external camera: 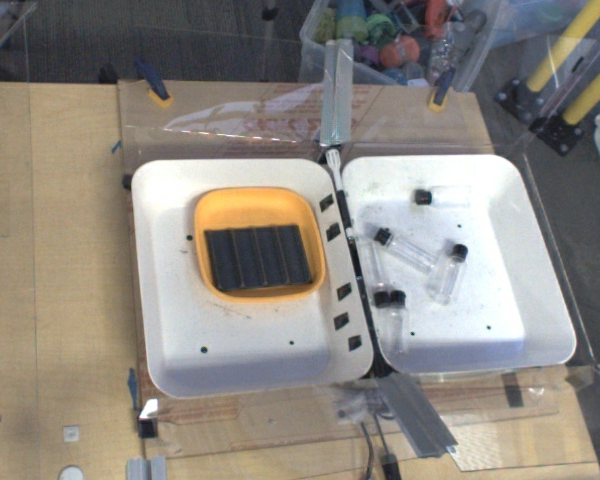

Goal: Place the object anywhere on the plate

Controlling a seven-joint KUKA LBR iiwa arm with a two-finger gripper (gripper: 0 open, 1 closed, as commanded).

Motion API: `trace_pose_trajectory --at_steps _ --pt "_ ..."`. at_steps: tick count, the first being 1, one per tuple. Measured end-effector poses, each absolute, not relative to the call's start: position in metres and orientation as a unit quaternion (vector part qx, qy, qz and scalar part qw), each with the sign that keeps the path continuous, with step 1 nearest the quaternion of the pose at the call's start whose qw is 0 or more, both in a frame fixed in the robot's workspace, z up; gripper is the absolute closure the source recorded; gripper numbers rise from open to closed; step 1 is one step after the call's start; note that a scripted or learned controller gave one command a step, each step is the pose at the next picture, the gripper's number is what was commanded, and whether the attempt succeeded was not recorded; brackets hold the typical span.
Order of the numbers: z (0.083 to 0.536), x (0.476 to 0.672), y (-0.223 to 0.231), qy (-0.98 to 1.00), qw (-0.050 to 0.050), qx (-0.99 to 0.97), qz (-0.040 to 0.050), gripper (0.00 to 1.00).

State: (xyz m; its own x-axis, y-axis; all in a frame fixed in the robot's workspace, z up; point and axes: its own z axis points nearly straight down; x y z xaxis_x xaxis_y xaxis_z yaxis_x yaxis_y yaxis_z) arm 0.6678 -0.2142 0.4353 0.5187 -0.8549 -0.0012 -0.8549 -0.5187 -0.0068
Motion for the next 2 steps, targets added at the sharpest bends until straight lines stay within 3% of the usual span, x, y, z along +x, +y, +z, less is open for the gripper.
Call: trace_pose_trajectory --at_steps 2 --pt "0.4348 0.667 -0.2085 0.187 0.002 -0.982 -0.0015 1.0"
